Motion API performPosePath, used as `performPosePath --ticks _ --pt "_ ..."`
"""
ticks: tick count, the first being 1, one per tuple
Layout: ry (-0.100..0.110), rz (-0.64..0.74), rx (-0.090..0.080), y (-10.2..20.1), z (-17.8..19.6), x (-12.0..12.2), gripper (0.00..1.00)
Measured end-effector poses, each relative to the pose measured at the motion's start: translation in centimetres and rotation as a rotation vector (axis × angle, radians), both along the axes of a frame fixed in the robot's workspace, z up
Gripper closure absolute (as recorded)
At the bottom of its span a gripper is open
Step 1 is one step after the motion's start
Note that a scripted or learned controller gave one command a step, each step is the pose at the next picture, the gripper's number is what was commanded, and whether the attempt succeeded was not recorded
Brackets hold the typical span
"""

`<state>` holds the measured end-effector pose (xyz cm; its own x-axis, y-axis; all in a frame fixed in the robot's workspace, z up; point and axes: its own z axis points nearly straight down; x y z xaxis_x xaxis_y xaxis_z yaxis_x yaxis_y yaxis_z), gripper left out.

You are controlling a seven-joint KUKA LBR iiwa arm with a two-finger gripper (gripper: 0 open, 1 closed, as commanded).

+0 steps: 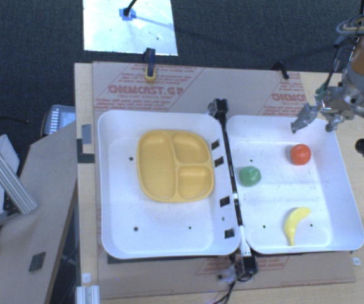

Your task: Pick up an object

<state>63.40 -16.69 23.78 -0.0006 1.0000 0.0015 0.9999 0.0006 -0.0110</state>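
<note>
Below the wide-spread, empty hand point(316, 118) lies the red ball point(301, 154), near but apart.

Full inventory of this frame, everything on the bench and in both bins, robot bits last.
white bins: 2, white, side by side on the bench
divided plate: 1, yellow, three compartments, middle of the left bin
ball: 1, orange-red, upper right of the right bin
round object: 1, green, left side of the right bin, near the divider
banana: 1, yellow, lower part of the right bin
clamp: 1, yellow and dark, on the board behind the left bin
board: 1, tan with red print, under the bins
arm: 1, grey with orange, entering from the right
gripper: 1, fingers spread, above the right bin's far edge, holding nothing
</note>
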Motion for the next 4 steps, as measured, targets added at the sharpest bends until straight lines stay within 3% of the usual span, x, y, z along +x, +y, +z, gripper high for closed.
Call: performPosePath --ticks 1,3,4 --pt "-0.012 0.003 -0.002 0.1 0.8 0.2 0.0" --pt "-0.008 0.0 -0.001 -0.2 -11.0 -0.9 0.0" --pt "-0.013 -0.001 -0.002 -0.2 -13.2 -0.8 0.0"
